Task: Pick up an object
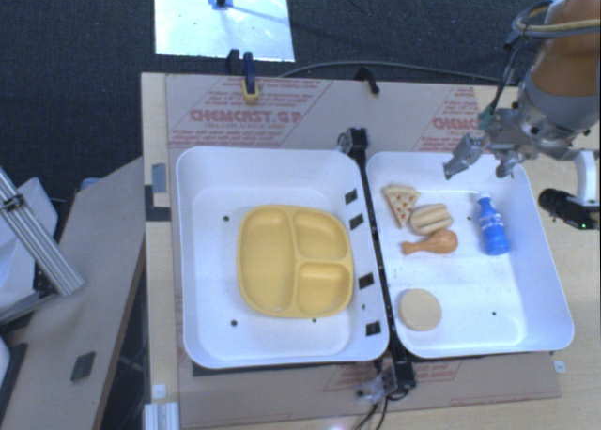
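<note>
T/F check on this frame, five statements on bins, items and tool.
1. The yellow divided tray lies in the left bin. True.
2. The blue bottle is in the left bin. False: it lies in the right bin.
3. The tool holds the bottle. False: its fingers are spread, with nothing between them, above the right bin's far edge.
4. The drumstick lies just nearer the camera than the hot dog. True.
5. The round cookie sits on the yellow tray. False: it lies on the right bin's floor.

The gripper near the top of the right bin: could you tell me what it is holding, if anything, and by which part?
Nothing. The gripper hangs open above the right bin's far edge, with no object between its jaws.
</note>
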{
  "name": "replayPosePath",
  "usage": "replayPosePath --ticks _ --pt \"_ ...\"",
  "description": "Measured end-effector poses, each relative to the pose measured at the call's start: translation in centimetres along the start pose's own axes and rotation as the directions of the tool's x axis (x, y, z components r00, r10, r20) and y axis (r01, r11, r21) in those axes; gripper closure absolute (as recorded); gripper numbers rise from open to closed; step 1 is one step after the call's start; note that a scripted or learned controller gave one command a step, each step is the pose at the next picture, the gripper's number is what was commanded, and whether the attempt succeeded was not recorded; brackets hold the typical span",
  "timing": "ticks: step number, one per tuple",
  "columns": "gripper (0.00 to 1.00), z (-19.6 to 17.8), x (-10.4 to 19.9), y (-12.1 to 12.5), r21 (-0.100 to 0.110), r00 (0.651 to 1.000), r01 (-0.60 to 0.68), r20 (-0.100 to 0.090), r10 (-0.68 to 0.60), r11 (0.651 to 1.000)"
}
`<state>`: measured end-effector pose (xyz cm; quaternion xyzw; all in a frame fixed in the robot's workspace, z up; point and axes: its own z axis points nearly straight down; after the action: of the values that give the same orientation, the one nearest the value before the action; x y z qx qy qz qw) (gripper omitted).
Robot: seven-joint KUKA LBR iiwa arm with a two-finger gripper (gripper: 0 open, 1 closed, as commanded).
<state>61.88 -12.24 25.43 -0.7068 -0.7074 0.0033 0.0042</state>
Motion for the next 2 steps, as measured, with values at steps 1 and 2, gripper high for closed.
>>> replayPosePath --ticks 1,2 --pt "0.0 -0.8 0.0 0.2 -0.012 1.0 0.002 0.001 -0.002 1.0" --pt "0.0 4.2 1.0 0.0 -0.01 1.0 0.004 0.001 -0.004 1.0"
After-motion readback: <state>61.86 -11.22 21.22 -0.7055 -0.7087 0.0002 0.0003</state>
